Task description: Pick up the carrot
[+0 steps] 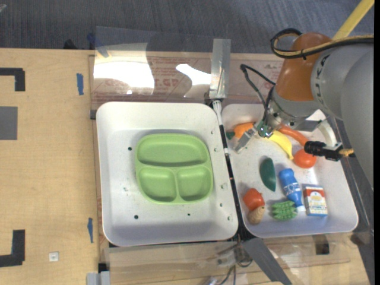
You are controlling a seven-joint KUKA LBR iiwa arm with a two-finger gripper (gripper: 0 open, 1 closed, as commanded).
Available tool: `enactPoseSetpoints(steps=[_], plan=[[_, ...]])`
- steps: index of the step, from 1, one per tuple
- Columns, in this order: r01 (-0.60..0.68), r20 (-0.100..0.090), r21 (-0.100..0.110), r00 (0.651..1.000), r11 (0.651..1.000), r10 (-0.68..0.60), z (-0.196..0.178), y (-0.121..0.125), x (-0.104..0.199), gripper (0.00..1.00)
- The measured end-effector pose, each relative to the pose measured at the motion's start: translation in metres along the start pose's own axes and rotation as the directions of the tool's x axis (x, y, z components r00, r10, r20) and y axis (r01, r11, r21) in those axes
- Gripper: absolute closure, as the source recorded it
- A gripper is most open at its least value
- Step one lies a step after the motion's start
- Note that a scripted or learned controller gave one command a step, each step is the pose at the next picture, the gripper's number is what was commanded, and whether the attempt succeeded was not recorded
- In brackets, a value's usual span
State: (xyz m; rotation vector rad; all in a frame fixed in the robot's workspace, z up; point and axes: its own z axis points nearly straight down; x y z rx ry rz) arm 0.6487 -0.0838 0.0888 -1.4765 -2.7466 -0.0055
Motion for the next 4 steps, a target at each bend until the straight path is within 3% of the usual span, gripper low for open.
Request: enactPoseSetpoints(steps=[1,2,3,4], plan=[[-0.003,0.028,-0.014,1.000,1.000,0.003,-0.013,0.000,-0.008,1.00],[-0.036,0.032,-0.023,0.999,0.999,0.036,-0.140,-0.021,0.032,1.00],[-0.147,0.018,-0.009,0.989,0.989,0.147,-0.092,-0.032,0.094,1.00],[0.008,0.032,-0.016,0.999,1.000,-0.008,-0.217,-0.067,0.042,1.00]])
